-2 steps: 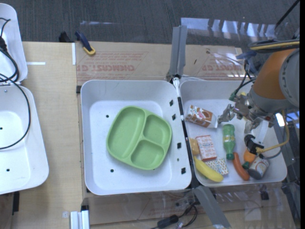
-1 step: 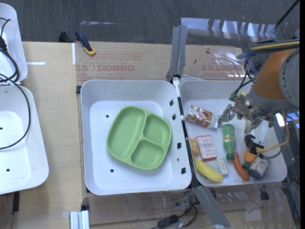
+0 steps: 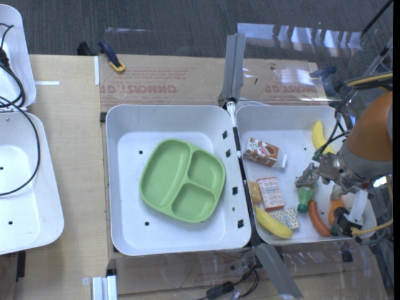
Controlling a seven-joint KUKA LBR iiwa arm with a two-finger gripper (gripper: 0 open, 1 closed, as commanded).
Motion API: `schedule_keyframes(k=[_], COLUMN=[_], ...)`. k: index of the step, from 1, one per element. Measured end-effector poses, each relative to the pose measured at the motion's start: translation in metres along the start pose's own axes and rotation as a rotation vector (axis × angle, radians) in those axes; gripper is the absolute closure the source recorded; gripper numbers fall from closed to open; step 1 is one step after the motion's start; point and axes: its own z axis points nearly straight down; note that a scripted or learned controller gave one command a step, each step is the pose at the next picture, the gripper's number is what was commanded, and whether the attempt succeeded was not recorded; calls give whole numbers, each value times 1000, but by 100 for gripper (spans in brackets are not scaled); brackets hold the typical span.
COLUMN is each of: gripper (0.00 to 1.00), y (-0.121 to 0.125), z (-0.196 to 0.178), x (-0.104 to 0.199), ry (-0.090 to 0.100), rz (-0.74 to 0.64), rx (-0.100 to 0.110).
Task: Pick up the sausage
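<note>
The sausage (image 3: 318, 219) is an orange-red, slightly curved stick lying near the front right of the right bin (image 3: 284, 114). My gripper (image 3: 308, 178) hangs over the same bin, a little behind and to the left of the sausage and just above a small green item (image 3: 304, 200). The gripper is apart from the sausage. The grey arm with its orange band (image 3: 374, 130) comes in from the right and covers the bin's right wall.
The right bin also holds a banana (image 3: 273, 222) at the front, a second banana (image 3: 319, 136) at the back, a small carton (image 3: 264, 152), a red box (image 3: 270, 193) and a patterned packet (image 3: 289, 217). A green divided plate (image 3: 182, 180) lies in the left bin (image 3: 119, 167).
</note>
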Motion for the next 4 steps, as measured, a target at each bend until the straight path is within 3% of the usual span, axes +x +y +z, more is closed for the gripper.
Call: schedule_keyframes(k=[1,2,3,4], gripper=[0,100,0,0], y=[-20,-20,-20,-10], z=[-4,-12,-12,-78], x=[-19,-22,-21,-43], ry=[10,4,6,-2], rz=[-372,-366,-368,-364], rx=[-12,-10,-10,-2])
